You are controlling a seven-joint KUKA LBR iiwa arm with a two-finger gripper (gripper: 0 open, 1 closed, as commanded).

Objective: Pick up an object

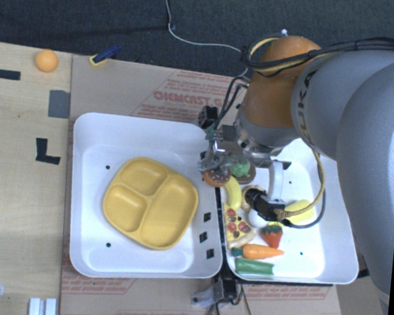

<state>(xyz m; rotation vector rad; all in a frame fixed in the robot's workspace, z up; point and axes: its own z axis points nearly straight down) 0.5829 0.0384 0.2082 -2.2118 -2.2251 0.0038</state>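
**Arm low over the toy-food bin, by the wall shared with the tray bin**

The bench (11, 190) is pale wood with black tape marks, and a brown cardboard sheet (182, 96) printed in red lies under the two white bins. Beyond the bench's far edge the floor is dark carpet, crossed by a thin white cable (195, 38). An orange ball (46, 60) rests near the bench's far left corner, with a small blue and yellow item (106, 54) a little to its right.

The left bin (86, 142) carries a yellow divided tray (151, 202) near its middle. The right bin (333, 262) holds a cluster of toy food along its left wall: a yellow banana (233, 194), a flat pizza slice (236, 227), an orange carrot (262, 252), a red strawberry (272, 234) and a green pod (254, 268) at the near edge. Another yellow piece (302, 210) lies just right of the cluster.

The gripper (219, 164) sits at the far left corner of the right bin, just above the banana's far end, with a brownish round piece (216, 178) and a green one (240, 170) close against it. Whether its jaws are spread or pressed together cannot be told, nor whether they pinch anything.
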